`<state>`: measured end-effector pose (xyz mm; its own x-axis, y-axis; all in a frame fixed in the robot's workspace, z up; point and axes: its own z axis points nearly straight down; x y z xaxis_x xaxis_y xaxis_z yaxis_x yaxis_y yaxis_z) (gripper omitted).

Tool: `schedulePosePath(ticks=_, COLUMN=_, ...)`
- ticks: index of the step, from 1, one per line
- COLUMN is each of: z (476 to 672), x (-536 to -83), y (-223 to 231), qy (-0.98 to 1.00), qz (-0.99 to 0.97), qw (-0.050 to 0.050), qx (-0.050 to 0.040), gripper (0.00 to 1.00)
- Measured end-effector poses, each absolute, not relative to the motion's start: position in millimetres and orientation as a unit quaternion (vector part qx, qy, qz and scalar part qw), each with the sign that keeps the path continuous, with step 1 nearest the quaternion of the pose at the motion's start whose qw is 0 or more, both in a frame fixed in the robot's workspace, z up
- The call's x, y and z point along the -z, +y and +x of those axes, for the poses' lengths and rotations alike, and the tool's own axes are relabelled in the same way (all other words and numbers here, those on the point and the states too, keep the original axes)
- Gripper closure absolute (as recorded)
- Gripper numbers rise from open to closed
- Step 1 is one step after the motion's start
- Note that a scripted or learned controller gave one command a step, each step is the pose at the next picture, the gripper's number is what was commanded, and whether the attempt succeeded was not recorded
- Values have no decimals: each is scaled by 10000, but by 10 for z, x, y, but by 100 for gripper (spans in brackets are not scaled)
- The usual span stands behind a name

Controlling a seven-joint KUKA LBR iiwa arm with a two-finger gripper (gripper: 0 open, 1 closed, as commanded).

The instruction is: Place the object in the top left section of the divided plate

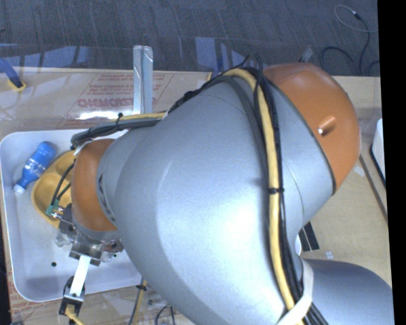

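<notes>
1. Camera view: the grey arm (212,212) covers most of the frame, reaching in from the right and hiding most of the tabletop.
2. Its orange wrist band (89,191) hangs over the left bin (18,270).
3. The tool (85,249) sits below that band, low in the bin; whether it is open or closed I cannot tell.
4. A blue bottle (35,165) lies tilted near the bin's upper left corner, close to the left wall.
5. A yellow plate (47,190) shows just beside the bottle, its right part under the wrist; its sections cannot be made out.
6. Bare bin floor shows along the left wall and the lower left corner.
7. A yellow cable (272,182) runs along the arm.
</notes>
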<state>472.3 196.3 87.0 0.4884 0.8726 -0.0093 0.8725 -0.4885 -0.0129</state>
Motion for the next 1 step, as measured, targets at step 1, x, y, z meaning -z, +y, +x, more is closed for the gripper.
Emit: schedulePosePath(ticks=1, z=4721, x=-877, y=2195, qy=-3554, qz=-9347, qw=22, qx=-68, gripper=0)
